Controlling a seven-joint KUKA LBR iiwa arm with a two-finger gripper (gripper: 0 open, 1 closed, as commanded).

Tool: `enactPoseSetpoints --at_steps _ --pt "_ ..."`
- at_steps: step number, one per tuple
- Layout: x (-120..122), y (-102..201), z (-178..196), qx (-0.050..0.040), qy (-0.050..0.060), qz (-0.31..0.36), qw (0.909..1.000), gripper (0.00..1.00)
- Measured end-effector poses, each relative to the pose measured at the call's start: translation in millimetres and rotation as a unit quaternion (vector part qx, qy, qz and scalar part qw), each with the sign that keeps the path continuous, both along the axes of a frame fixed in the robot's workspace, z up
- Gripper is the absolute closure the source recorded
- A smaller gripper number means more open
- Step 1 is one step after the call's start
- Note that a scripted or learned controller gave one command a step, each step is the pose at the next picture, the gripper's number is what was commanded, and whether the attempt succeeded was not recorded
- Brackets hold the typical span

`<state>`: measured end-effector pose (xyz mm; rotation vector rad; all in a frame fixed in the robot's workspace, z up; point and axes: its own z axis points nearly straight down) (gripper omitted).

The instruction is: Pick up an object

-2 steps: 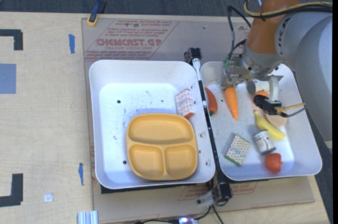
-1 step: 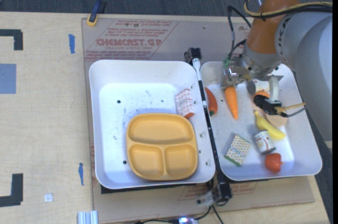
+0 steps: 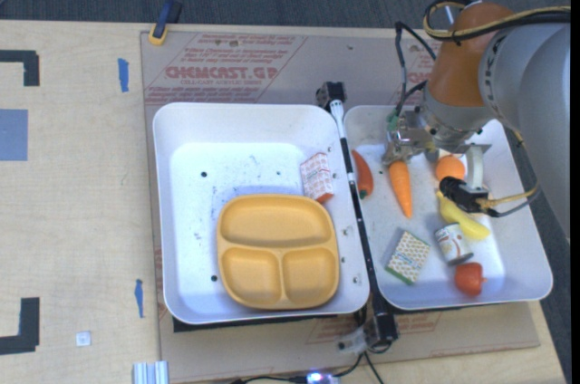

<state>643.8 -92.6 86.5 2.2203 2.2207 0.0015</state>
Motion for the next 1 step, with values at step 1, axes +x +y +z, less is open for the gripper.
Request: enactPoseSetpoints --at_steps 1 --pt "11.0 -0.1 -0.2 -0.0002 -0.001 0.0 1.0 1.0"
